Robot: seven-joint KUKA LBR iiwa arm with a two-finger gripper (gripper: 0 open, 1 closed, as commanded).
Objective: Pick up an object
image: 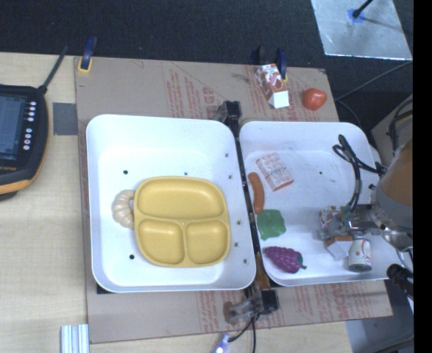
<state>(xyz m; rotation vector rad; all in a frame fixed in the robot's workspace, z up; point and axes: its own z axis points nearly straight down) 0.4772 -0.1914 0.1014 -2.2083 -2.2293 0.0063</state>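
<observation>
Gripper (338,229) low in right bin (311,142), lower right of frame; finger state unclear. Small can (360,255) lies just below-right, nearest object.

Looks like a robotics lab to me. Two white bins (164,134) are sitting on a cardboard sheet (186,83) clamped to a wooden bench (24,256), a teach pendant (6,138) is lying off to the side, and toy food like a plastic tomato (314,98) is hanging around.
</observation>
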